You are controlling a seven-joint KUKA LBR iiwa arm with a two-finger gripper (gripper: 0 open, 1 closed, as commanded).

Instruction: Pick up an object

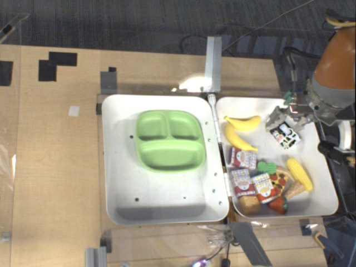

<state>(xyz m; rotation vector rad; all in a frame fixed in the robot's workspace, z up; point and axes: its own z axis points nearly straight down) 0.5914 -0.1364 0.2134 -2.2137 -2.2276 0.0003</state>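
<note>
Nearest, toy food crowds the right bin (328, 202): strawberry (278, 206), small cartons (242, 159), corn cob (299, 174), then two bananas (240, 131). A green divided plate (168, 139) fills the left bin (117, 166). Farther back, the gripper (285, 122) hovers at a black-and-white carton (285, 135); grip state unclear. Nothing appears lifted yet.

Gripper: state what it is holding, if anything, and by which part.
It cannot be told. The gripper sits just above the black-and-white carton in the right bin, but the view does not show the carton between its fingers.
</note>
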